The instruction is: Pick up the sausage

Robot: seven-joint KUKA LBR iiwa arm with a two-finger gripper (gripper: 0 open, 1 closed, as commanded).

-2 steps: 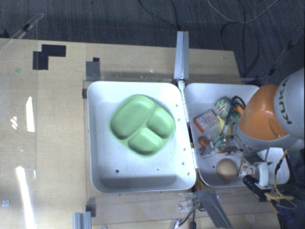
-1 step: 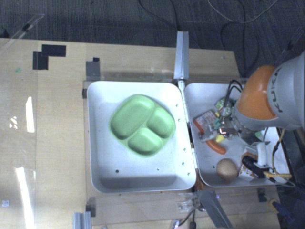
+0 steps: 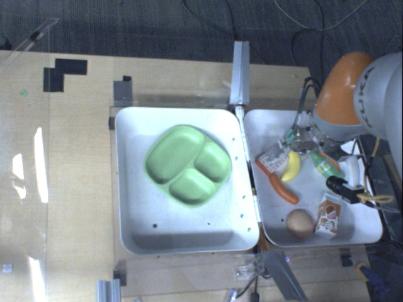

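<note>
Fingers cannot be told apart or together, the gripper (image 3: pixel 301 137) being masked by the wrist at the far side of the right bin (image 3: pixel 371 231), whose left part holds the sausage (image 3: pixel 278 187) beside a banana (image 3: pixel 291 166), on a wooden bench (image 3: pixel 63 187).

I am seen from one camera. It sits high over the bench (image 3: pixel 75 187) and looks down at a slant. It takes in both white bins (image 3: pixel 182 234) side by side. My arm (image 3: pixel 368 96) comes in from the right.
</note>
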